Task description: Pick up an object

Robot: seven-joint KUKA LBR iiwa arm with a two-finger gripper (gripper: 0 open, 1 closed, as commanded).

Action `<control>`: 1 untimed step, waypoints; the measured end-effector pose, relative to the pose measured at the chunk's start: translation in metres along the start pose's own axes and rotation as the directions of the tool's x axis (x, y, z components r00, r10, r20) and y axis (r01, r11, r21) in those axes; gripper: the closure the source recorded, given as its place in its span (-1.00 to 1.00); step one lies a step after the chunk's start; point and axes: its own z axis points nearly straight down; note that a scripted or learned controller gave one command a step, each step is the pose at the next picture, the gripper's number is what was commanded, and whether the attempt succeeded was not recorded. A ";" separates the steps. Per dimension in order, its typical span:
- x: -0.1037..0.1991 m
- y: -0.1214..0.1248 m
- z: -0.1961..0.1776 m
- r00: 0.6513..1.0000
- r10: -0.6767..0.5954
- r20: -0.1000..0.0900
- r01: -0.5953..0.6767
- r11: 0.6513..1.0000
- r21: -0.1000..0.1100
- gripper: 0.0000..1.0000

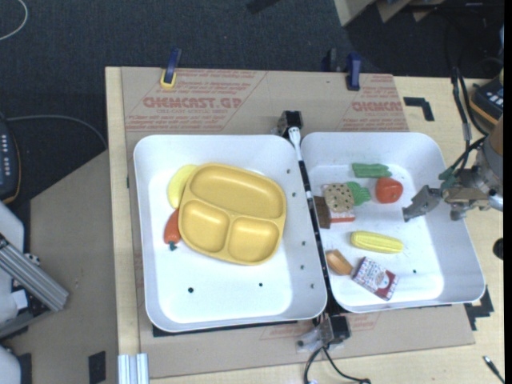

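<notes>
The right bin (432, 154) holds several small toys. A red tomato (389, 190) lies beside a green pod (370, 170). A tan dotted block (338, 199) rests on a brown piece, with a green bit at its right. Toward the front are a yellow corn cob (376, 242), an orange roll (339, 262) and a red-and-white packet (374, 278). My gripper (430, 199) hangs over the bin's right side, just right of the tomato and above the corn. Nothing shows in its grasp.
The left bin (152, 238) carries a large yellow divided tray (232, 213), with a yellow piece (179, 184) and a red-orange pepper (172, 229) tucked at its left edge. Cables and the arm crowd the right edge of the bench. Clamps sit at the bench's back edge.
</notes>
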 end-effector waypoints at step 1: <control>0.000 0.003 -0.006 1.000 -0.003 0.003 0.003 1.000 -0.013 -1.00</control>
